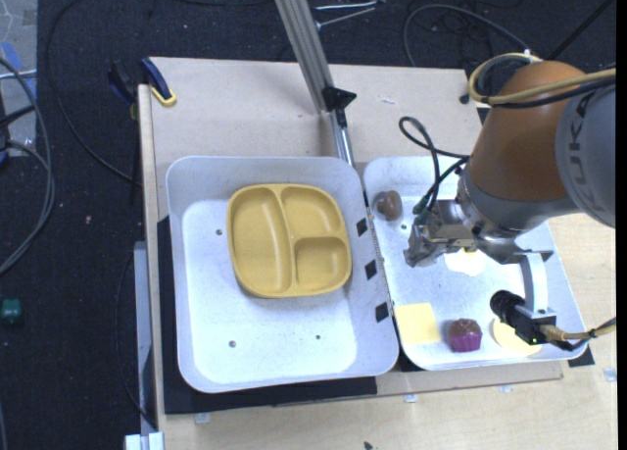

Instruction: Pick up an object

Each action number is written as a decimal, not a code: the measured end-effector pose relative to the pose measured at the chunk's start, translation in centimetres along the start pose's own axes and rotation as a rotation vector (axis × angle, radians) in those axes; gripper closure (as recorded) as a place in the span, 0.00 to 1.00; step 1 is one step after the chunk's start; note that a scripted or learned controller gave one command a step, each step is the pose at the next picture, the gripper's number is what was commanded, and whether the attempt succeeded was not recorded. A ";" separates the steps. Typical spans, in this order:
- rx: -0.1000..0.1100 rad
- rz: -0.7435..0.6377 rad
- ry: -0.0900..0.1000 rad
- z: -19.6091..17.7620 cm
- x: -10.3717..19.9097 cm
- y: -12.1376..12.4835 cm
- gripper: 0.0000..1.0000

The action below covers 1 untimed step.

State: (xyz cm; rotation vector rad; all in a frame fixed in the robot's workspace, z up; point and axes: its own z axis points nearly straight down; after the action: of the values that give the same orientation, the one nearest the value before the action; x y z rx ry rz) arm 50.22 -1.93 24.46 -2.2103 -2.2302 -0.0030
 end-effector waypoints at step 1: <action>0.000 0.000 0.000 -0.7 5.6 -0.3 1.00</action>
State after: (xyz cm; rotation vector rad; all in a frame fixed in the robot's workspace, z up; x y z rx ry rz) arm 49.82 3.67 25.14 -2.2105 -2.2304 -0.0024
